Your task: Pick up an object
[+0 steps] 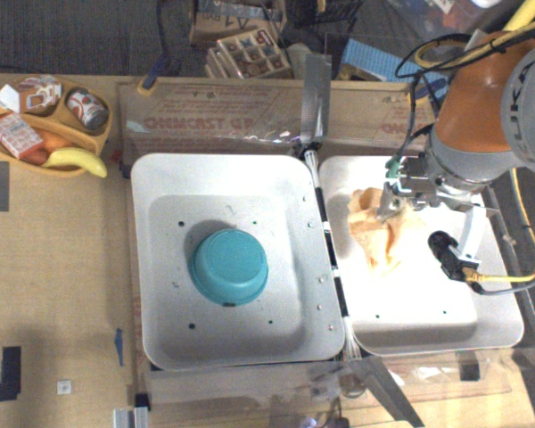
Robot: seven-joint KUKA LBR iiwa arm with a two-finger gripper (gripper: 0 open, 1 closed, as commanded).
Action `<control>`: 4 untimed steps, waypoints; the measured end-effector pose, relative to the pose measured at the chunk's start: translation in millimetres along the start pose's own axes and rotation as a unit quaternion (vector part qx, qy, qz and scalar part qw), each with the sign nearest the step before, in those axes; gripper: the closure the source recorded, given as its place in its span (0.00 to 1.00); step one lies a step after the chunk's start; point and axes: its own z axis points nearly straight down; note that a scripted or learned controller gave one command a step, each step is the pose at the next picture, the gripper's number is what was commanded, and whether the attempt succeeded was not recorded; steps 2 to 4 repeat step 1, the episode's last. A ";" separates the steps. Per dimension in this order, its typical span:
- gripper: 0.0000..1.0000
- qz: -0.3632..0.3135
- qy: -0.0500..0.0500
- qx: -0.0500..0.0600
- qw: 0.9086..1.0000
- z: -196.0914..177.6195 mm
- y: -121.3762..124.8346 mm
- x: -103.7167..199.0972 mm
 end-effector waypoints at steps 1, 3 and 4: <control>1.00 -0.001 -0.001 -0.001 1.000 -9.6 0.7 0.1; 1.00 -0.001 -0.001 -0.001 1.000 -9.6 0.7 0.1; 1.00 -0.001 -0.001 -0.001 1.000 -9.6 0.7 0.1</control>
